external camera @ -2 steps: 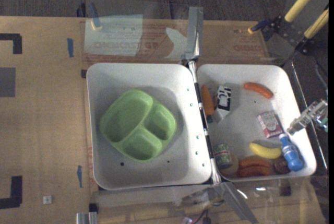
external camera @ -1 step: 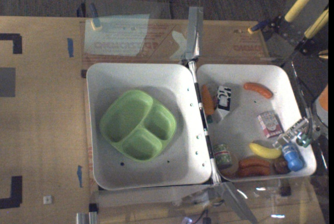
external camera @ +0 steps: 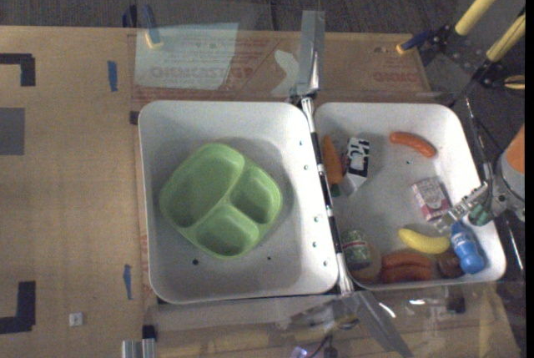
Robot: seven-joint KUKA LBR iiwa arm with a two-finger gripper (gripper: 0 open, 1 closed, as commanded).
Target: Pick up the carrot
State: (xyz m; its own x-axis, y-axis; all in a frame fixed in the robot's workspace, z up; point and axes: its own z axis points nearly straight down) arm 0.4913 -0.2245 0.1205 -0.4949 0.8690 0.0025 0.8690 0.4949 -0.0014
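Nearest you, along the front wall of the right bin [external camera: 480, 274], lie a pair of reddish sausages [external camera: 407, 265], with a small jar [external camera: 359, 249] to their left and a blue bottle [external camera: 467, 249] to their right. Just behind them you have a banana [external camera: 424, 242], and beyond that a small pink carton [external camera: 430, 199].

Your carrot [external camera: 333, 162] sits at the far left of the same bin, lying lengthwise just beside the left wall, close to a black-and-white carton [external camera: 357, 158]. An orange hot dog [external camera: 413, 143] rests toward the back of that bin.

Look to the right edge: the gripper [external camera: 469, 207] hangs over the bin's right wall, near the pink carton and well apart from the carrot. You cannot tell from this angle how its fingers stand, and nothing shows between them.

In the left bin [external camera: 158, 264] you see a green divided plate [external camera: 221, 198]. Both bins rest on the table [external camera: 67, 198].
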